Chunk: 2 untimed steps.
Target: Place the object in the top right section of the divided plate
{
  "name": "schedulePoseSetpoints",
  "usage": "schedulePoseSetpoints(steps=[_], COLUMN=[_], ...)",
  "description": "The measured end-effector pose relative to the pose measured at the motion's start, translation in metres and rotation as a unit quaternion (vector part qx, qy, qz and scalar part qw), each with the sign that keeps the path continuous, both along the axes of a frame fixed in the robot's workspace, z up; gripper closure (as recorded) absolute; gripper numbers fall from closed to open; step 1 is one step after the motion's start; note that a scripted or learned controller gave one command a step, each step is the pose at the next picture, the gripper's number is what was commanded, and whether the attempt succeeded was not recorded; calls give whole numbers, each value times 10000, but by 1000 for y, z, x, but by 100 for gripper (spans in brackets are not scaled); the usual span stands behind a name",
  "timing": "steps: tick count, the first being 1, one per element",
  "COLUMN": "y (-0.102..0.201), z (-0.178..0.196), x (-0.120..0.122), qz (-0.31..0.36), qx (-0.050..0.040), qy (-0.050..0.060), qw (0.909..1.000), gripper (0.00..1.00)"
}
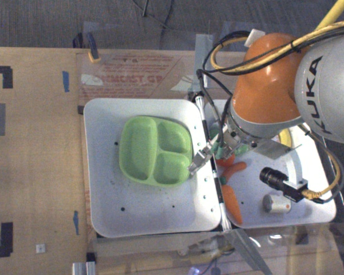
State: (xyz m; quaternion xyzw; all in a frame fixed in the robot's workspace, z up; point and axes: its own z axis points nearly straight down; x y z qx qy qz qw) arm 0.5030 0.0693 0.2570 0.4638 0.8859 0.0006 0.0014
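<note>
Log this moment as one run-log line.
stage: approach | gripper: at right rim of green divided plate, grasp unclear | plate: in left bin | carrots: in right bin | placed: not yet

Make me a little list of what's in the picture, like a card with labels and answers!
plate: light green plastic divided plate with three sections, in the left shallow white bin
plate contents: nothing seen in any section
arm: grey arm with orange band, reaching in from the right
gripper: two-finger gripper over the plate's right edge
carrots: orange toy carrots in the right shallow white bin
other: small white cylinder in the right bin
</note>
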Motion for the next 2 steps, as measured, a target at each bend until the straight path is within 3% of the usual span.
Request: schedulePoseSetpoints(steps=[1, 2], y=[0, 34], z=[0, 55], x=[0, -1], qz=[0, -162], qx=[0, -1], qy=[0, 6], qw=[10000, 9999], gripper=[0, 0])
